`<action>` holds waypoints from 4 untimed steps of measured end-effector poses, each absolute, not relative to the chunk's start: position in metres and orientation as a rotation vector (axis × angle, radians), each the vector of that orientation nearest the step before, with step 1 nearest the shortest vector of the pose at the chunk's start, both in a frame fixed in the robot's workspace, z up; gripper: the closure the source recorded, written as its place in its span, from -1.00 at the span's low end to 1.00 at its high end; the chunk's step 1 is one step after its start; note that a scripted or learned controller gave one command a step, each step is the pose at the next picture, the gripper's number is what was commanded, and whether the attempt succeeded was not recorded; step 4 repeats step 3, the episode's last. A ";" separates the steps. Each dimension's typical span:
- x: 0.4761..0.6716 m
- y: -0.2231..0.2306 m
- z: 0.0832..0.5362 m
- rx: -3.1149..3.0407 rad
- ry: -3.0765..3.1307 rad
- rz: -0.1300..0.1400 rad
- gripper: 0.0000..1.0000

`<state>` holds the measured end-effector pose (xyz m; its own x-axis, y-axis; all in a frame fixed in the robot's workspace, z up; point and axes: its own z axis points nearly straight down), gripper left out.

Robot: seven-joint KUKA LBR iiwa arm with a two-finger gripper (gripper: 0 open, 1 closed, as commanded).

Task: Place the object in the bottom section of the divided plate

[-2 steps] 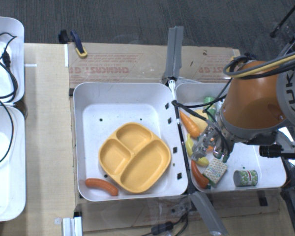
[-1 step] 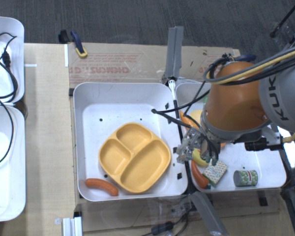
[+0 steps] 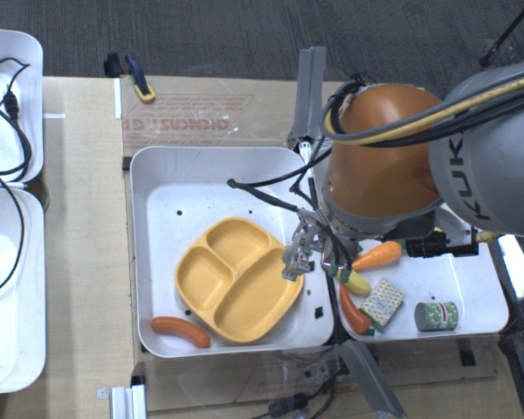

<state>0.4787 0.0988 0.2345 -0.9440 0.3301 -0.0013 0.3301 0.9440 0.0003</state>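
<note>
Gripper (image 3: 299, 256) hangs low over the right edge of the yellow divided plate (image 3: 237, 279), which lies in the left bin (image 3: 157, 177); the grey arm (image 3: 393, 160) with its orange band covers much of the seam between the two bins. From where I stand the tool reads as a tangle of metal, and I cannot tell how it is set or whether it carries anything. Plate has three sections, all bare: two small ones toward the bin's far and left sides, one long one along the near right. Sausage (image 3: 181, 330) lies on the bin floor by the near left corner, just beside the plate's rim. In the right bin (image 3: 485, 308): carrot (image 3: 377, 255) near the arm, a small yellow piece (image 3: 356, 281) below it, red pepper (image 3: 354, 312) by the near left edge, crinkled packet (image 3: 382, 302) beside it, green can (image 3: 437, 315) on its side toward the near right corner. Which of these is the task's object I cannot say. Judgement: for a clean placement, centre the tool over the long near section, well inside its ridges, go low before letting go so the item does not bounce over a divider, then lift straight up clear of the rim.
</note>
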 end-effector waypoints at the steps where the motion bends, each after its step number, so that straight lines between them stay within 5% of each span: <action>1: 0.479 0.158 0.230 0.670 3.069 -0.002 1.00; 3: 0.478 0.229 0.216 0.746 3.052 -0.003 1.00; 4: 0.478 0.229 0.216 0.746 3.052 -0.003 1.00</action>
